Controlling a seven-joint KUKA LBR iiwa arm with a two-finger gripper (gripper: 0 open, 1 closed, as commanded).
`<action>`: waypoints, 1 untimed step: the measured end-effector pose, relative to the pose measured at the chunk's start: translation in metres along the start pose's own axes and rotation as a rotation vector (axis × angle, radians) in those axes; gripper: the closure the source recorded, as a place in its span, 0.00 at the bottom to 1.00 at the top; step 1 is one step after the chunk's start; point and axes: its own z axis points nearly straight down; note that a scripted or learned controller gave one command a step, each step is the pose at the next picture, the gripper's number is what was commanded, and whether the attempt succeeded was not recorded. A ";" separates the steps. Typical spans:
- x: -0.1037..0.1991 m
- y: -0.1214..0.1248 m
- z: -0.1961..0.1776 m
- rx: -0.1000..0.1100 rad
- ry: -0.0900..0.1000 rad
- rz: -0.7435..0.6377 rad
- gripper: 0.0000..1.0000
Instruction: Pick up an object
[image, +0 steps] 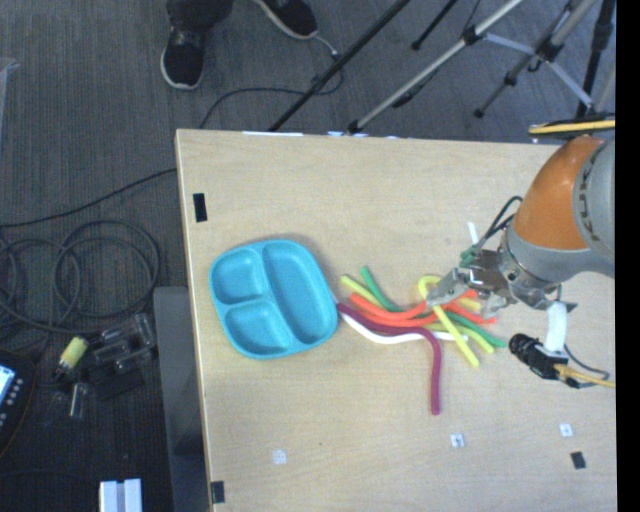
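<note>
Wooden bench (300, 190) | arm reaches from right | claw (447, 288) low over colored strips (420, 318) | finger state unclear

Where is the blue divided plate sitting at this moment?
The blue divided plate lies left of centre on the wooden bench, its right edge beside the bundle of coloured cords, with the tool farther right.

surface: light wooden bench top (300, 190) | at 9 o'clock: blue plastic three-compartment plate (272, 297) | at 3 o'clock: bundle of coloured flexible strips (420, 322), just beside plate
</note>
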 end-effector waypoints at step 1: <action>0.030 0.001 0.058 -0.007 -0.001 0.025 0.00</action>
